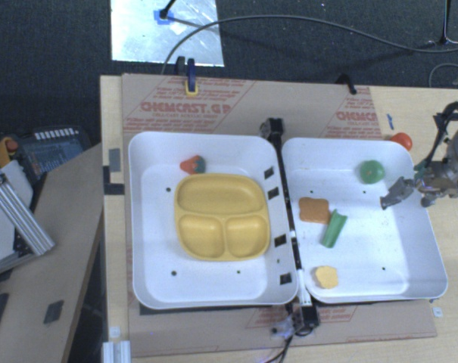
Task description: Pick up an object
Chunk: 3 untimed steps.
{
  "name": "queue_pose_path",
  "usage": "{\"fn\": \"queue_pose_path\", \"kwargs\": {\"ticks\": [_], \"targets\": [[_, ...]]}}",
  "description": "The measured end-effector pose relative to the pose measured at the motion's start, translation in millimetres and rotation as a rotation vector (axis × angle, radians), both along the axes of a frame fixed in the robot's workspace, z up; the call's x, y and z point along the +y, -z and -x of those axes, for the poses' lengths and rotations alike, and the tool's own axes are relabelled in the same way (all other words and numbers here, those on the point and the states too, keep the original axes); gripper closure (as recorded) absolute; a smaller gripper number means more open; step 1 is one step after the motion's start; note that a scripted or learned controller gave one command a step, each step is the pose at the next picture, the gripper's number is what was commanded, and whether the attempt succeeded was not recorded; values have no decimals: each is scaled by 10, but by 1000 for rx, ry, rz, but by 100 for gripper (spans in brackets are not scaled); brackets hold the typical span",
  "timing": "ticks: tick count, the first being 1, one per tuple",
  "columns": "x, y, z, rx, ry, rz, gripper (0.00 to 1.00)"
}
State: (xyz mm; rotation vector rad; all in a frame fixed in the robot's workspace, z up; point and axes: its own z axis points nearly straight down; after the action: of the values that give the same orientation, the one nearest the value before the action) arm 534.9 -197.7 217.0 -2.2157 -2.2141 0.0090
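Gripper (pixel 391 195) at right bin's (pixel 422 278) edge, fingers' state: cannot tell. Nearest target: small round green plastic ball (pixel 371 172), just up-left of the fingertips. Probably light, stiff, slippery, prone to roll; pinch across its widest middle.

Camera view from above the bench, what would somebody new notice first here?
The big yellow divided tray in the left bin draws the eye first, with a small red and green item just above it. In the right bin lie a green ball, an orange block, a green stick and a yellow piece. The gripper reaches in from the right.
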Motion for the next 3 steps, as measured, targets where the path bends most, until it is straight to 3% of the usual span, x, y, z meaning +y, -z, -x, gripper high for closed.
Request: {"fn": "queue_pose_path", "kwargs": {"ticks": [1, 3], "targets": [[6, -66, -29, -12, -4, 3, 0], [91, 894, -85, -8, -5, 1, 0]]}}
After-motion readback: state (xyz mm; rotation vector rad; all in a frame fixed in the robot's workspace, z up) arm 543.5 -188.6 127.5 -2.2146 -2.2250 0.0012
